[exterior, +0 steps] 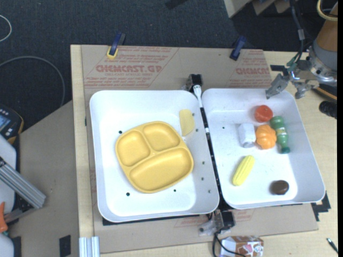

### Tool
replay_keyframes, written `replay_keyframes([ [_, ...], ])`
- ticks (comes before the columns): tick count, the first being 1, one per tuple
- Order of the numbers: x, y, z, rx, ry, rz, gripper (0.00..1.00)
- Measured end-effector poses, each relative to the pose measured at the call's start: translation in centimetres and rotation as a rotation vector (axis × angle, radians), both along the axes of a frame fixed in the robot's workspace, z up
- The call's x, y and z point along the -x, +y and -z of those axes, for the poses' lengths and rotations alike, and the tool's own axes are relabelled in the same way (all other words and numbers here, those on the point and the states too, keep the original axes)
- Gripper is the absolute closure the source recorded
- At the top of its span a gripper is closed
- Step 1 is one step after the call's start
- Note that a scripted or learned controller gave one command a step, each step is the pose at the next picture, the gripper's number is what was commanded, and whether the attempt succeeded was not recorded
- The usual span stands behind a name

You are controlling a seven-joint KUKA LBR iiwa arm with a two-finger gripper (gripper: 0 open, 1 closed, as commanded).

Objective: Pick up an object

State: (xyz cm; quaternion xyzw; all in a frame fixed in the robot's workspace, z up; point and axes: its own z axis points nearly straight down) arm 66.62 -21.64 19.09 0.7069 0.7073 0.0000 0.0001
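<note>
claw (286, 85) spread, holding nothing | we judge red tomato (263, 113) light, smooth, slippery | we grip across its middle

The arm (328, 33) shows an orange-tan band over a pale grey ring, just beyond the far right corner of the right bin (308, 143). Below the ring sits a grey metal wrist block. A thin dark cable runs along it, with a small green spot beside the block. The gripper (288, 86) is silvery grey metal, its two slim angular fingers (276, 85) lying over that bin's far rim.
</note>
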Motion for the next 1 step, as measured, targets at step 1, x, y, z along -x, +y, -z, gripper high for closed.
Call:
replay_keyframes([
  [1,6.42,0.94,11.31,-0.005,0.013,0.003,0.0],
])
